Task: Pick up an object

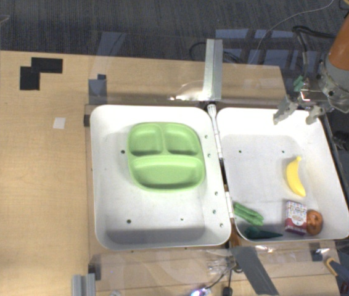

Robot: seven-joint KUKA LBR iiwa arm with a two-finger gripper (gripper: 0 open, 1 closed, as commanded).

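Banana (295, 177) lies below the open, empty jaws (298, 113).

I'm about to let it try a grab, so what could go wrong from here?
Three risks, judging by the layout:
1. The end effector sits at the right bin's far edge, well away from every item.
2. The small carton and the apple touch, so a grab could push both.
3. The green pieces hug the bin's near wall, leaving little room.

Open gripper (298, 112) hovers above right bin's (254, 159) far edge, seemingly empty.
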